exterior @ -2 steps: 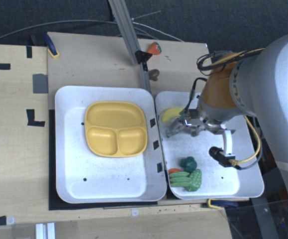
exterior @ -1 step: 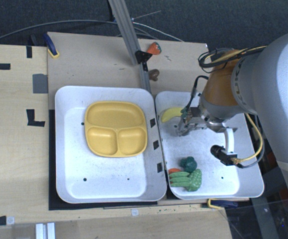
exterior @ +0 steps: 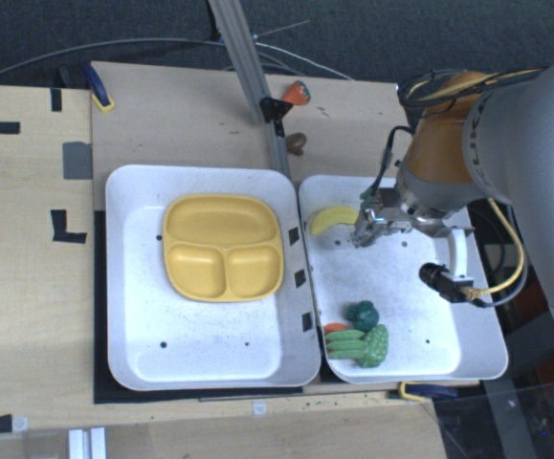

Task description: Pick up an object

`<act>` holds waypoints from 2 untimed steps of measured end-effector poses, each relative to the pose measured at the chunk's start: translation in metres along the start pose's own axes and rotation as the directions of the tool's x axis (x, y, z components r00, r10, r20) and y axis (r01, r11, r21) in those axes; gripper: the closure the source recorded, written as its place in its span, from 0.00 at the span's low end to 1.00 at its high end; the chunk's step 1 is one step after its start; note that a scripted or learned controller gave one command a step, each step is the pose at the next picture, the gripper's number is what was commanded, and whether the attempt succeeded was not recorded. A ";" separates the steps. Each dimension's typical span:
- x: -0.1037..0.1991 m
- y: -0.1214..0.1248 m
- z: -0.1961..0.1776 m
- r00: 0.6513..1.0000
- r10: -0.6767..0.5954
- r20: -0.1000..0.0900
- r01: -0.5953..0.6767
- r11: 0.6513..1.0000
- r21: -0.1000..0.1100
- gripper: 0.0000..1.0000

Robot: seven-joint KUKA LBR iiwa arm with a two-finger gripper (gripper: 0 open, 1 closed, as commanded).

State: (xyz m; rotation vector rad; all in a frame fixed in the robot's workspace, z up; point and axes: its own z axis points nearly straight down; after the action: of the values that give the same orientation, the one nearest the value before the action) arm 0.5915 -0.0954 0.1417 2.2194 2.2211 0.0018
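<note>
The gripper (exterior: pixel 366 226) hangs low in the right bin (exterior: pixel 468 347), just beside a yellow banana (exterior: pixel 331 220) near its far left corner. A green toy cluster (exterior: pixel 361 336) (dark ball on top) lies at the near left. A yellow divided tray (exterior: pixel 223 247) sits in the left bin (exterior: pixel 128 285).

We see even, fairly bright light from above. The white bins (exterior: pixel 205 366) show soft glare and faint speckle. Shadows are short and weak, darkest beneath the arm (exterior: pixel 487 151). Edges look slightly soft, with mild grain throughout.
</note>
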 end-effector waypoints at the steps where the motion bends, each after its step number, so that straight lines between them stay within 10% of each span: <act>1: 0.001 -0.007 -0.046 1.000 -0.001 0.000 0.001 1.000 -0.001 1.00; 2: 0.008 -0.001 -0.105 1.000 -0.002 0.000 0.002 1.000 -0.003 1.00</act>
State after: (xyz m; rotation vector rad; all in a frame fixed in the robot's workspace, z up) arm 0.5905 -0.0874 0.2468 2.2155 2.2211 0.0050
